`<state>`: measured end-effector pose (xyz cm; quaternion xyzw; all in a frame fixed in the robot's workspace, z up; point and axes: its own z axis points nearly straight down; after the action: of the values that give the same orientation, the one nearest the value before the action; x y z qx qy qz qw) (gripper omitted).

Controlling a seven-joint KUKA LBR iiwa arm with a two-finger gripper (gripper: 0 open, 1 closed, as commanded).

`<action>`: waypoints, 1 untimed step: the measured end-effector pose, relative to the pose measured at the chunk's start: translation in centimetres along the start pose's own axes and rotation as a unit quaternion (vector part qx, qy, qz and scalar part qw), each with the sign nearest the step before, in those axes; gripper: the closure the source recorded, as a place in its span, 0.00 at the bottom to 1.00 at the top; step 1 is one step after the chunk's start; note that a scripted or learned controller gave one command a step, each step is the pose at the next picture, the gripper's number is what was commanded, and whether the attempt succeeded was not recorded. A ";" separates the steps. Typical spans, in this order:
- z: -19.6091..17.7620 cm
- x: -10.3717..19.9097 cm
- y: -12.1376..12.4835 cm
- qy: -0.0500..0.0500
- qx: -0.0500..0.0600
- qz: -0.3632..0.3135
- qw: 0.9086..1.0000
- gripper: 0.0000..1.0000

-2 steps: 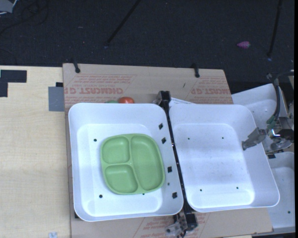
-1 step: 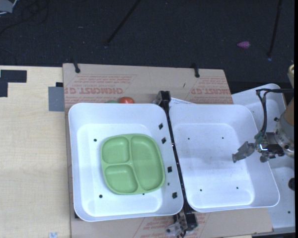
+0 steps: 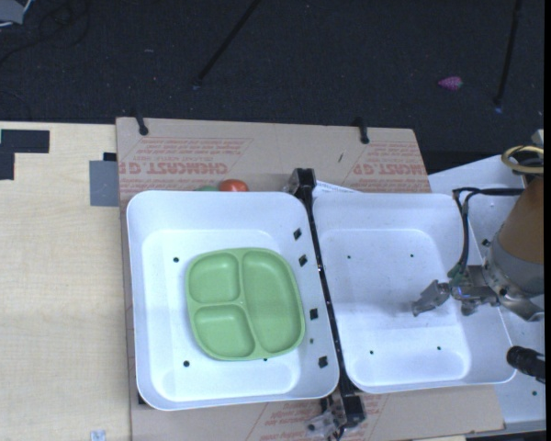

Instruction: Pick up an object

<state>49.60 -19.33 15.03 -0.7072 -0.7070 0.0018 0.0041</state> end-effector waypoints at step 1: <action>5.2 -0.1 -0.3 0.000 0.000 0.000 1.000 0.00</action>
<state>49.26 -19.37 9.86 -0.7073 -0.7069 0.0014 0.0038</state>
